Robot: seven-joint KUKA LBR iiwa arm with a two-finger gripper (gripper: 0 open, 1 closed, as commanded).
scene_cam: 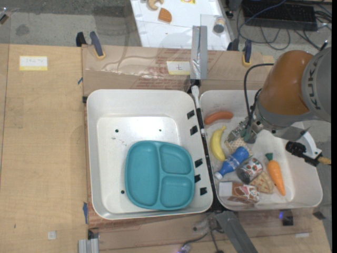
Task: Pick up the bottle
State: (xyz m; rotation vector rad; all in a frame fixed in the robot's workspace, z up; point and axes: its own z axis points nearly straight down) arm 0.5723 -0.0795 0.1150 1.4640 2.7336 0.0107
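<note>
The bottle (234, 162) is small and blue with a white label, and it lies on its side in the right bin (310, 194), neck pointing to the lower left. My gripper (247, 133) hangs low in that bin, a little beyond and to the right of the bottle and apart from it. It is over a tan waffle-like piece (233, 141). The orange-banded wrist (284, 88) covers the bin's far right part.
Around the bottle lie a banana (217, 143), a sausage (218, 117), a carrot (276, 176), a small printed can (251, 168), a pizza slice (265, 184) and a wrapped snack (243, 192). The left bin (105, 115) holds a teal divided plate (159, 175).
</note>
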